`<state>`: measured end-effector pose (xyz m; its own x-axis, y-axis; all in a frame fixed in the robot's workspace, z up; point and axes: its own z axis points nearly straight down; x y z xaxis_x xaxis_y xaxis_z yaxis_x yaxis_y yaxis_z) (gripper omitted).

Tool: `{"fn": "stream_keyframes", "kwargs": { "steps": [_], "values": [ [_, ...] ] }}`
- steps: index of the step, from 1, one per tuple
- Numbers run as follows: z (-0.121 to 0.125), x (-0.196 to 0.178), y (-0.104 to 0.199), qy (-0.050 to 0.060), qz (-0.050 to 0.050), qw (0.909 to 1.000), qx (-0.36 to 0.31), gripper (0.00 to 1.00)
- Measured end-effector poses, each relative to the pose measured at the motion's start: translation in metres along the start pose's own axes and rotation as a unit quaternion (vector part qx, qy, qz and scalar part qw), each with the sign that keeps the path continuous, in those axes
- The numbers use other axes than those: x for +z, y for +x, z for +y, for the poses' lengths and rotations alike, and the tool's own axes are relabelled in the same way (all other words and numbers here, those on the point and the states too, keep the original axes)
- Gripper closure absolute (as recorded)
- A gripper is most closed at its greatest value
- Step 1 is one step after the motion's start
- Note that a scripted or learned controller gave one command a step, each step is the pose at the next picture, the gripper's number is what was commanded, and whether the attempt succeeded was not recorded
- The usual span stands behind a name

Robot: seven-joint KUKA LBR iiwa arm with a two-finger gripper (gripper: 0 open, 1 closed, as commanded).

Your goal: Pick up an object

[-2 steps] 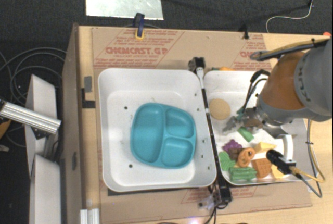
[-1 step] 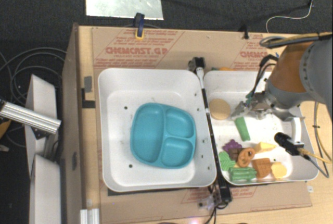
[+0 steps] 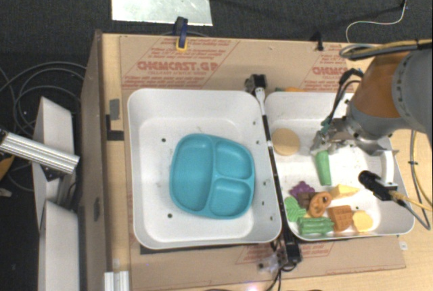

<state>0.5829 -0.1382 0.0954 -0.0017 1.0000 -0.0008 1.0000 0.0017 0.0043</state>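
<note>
My gripper [image 3: 327, 139] hangs low in the right bin [image 3: 298, 101], with the grey arm and its orange band coming in from the right. Just below it lies a green cylinder [image 3: 323, 168], its upper end at or under the gripper's tip; I cannot tell whether they touch. A round tan disc [image 3: 286, 141] lies to the gripper's left. Near the bin's front sit purple grapes [image 3: 302, 189], a brown pretzel [image 3: 319, 202], a green pod [image 3: 315, 226], an orange waffle piece [image 3: 342, 216] and a yellow piece [image 3: 363, 220].
The left bin [image 3: 149, 147] holds a blue divided plate [image 3: 211, 175]. A black divider bar [image 3: 268, 147] runs between the two bins. Cardboard lines the bench behind and in front of the bins.
</note>
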Motion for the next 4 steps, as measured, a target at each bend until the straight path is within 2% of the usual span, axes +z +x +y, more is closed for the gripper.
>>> {"fn": "stream_keyframes", "kwargs": {
  "steps": [1,2,3,4],
  "values": [
    [0.0,-0.093,0.085,0.0,0.001,1.0,-0.004,1.0],
    [0.051,-0.11,0.037,-0.002,-0.001,1.0,0.001,1.0],
    [0.049,-0.109,0.039,0.001,0.0,1.0,-0.001,0.0],
    [-0.005,0.001,0.035,0.008,0.001,1.0,0.001,0.0]
  ]
}}
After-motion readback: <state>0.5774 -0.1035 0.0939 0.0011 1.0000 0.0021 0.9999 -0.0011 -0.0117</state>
